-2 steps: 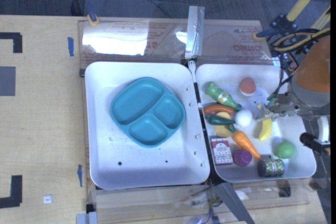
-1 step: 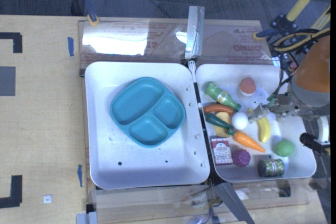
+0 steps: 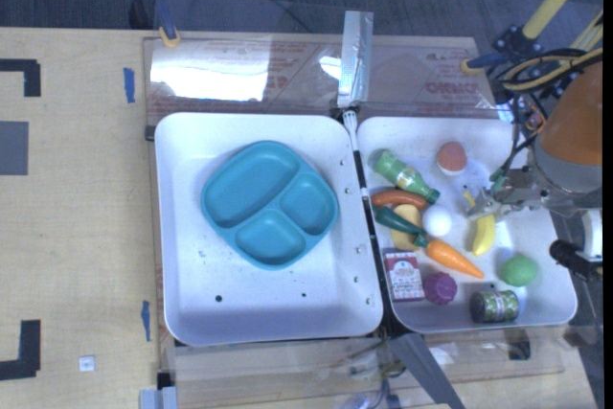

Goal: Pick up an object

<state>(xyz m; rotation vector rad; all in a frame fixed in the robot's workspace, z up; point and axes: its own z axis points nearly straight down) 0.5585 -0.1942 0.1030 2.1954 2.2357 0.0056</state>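
Progress on the pick looks early: judging from how things lie, nothing has been lifted yet, and every object rests on the floor of the right bin (image 3: 551, 235). The gripper (image 3: 500, 194) hangs low over that bin's right half, reaching in from the right, with the grey arm (image 3: 575, 134) and its orange band above it. Its metal end sits just above the top of the yellow banana (image 3: 484, 233), close enough that it may be touching, though that is hard to tell. Whether the fingers are spread or closed cannot be made out from this angle, and nothing is visibly between them.

The banana seems the likeliest target, lying between the white egg (image 3: 438, 223) and the green ball (image 3: 518, 270). Nearby are the carrot (image 3: 450, 256), the green bottle (image 3: 402, 175) and the small can (image 3: 494, 305). The left bin (image 3: 182, 283) holds a blue divided plate (image 3: 269, 203). Closing on something and raising it remains to be done.
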